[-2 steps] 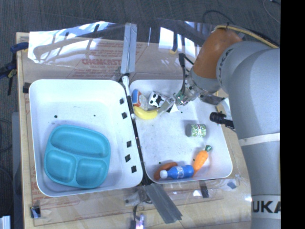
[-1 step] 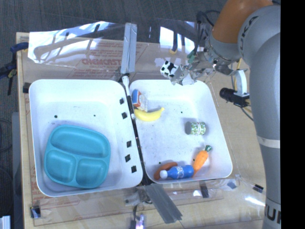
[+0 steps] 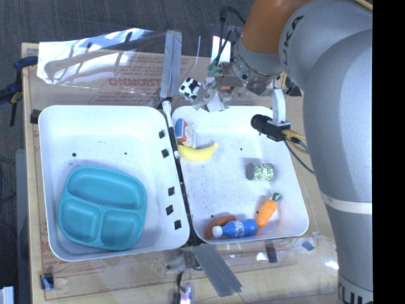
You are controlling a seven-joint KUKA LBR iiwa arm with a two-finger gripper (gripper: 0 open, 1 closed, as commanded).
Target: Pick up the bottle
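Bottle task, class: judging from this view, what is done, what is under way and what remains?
Done: nothing yet; the bottle lies on its side at the near edge of the right bin, beside the carrot. Under way: the gripper is at the bin's far rim, away from the bottle. Left: reach, grasp, lift.

Arm enters from 3 o'clock, its broad grey link filling the right side of the camera view. Orange band sits at about 1 o'clock, above the wrist. Wrist angles down and toward 9 o'clock. The tool (image 3: 212,94) hangs at roughly 12 o'clock; finger state cannot be determined.
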